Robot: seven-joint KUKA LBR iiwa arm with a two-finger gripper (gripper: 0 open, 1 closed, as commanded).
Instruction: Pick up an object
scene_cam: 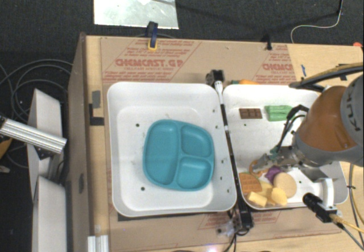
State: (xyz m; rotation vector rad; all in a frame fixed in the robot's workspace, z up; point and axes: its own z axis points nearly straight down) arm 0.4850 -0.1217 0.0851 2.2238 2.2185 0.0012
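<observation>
The right bin (242,97) holds several small items. A brown block (250,113) and a green block (278,112) lie near its far side. A heap sits at its near edge: a tan cracker-like piece (248,181), a yellow chunk (257,199), a pale round piece (286,185), a second yellow piece (278,195) and a purple piece (273,174). My gripper (266,162) hangs low over this heap, just above the purple piece and the cracker. The arm's orange band (329,124) hides the bin's right part.
The left bin (122,131) holds a teal divided plate (178,155). An orange item (248,82) sits at the right bin's far rim. A divider (226,131) separates the bins. Cables run along the far right.
</observation>
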